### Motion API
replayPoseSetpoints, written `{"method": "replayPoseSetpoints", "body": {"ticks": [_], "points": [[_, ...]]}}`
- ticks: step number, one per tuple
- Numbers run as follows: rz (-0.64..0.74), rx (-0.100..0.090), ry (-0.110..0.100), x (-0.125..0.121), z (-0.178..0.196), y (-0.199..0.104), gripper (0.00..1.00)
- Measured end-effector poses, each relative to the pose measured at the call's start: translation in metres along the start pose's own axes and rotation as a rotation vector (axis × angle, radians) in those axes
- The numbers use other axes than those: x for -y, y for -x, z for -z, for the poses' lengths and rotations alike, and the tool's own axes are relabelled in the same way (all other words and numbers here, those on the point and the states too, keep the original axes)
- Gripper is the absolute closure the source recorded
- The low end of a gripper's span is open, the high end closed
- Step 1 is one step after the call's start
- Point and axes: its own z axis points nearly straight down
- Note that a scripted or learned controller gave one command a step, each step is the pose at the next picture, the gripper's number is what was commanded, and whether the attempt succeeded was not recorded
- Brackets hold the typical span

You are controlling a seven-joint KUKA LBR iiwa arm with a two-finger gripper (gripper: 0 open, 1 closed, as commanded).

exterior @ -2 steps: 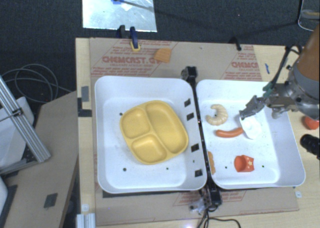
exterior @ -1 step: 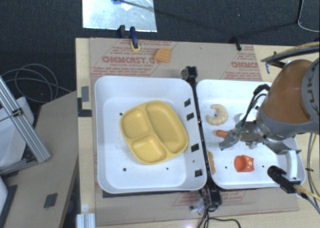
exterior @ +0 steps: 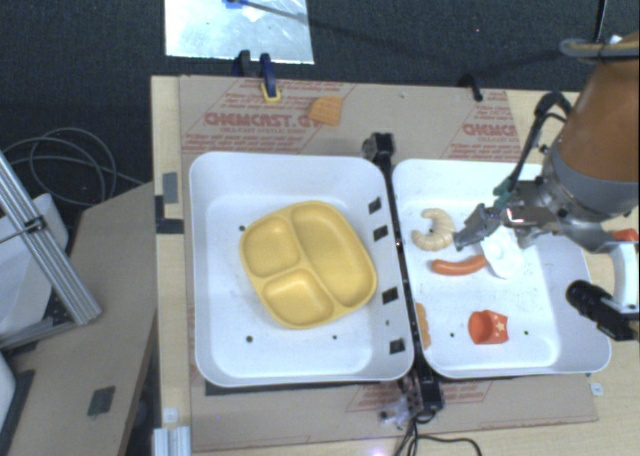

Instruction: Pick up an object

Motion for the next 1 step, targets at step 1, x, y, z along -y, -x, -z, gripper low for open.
{"method": "replayPoseSetpoints", "body": {"ticks": [1], "points": [[-0.012, 0.000, -0.023, 0.0058, -0.1080, 0.0297, 0.00]]}}
